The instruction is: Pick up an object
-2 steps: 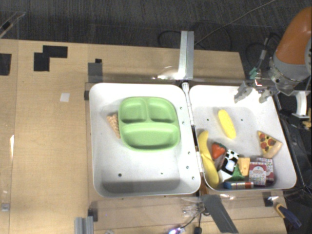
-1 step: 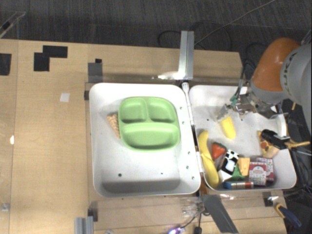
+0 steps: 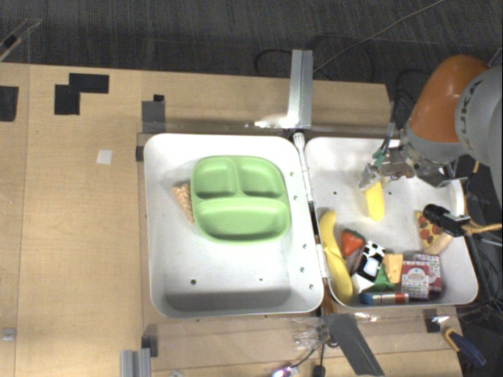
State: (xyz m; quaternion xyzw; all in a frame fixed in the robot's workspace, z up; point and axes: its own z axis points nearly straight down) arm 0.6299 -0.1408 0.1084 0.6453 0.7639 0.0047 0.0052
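While the pincer [image 3: 383,169] hung just above the yellow corn piece [image 3: 376,200] in the right bin [image 3: 338,155], its opening impossible to tell, you needed to centre it squarely before closing.

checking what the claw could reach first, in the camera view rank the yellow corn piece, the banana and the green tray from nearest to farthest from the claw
1. The yellow corn piece, right bin, just below the claw.
2. The banana, along the right bin's left wall, further down and left.
3. The green tray, in the left bin, across the divider, farthest.
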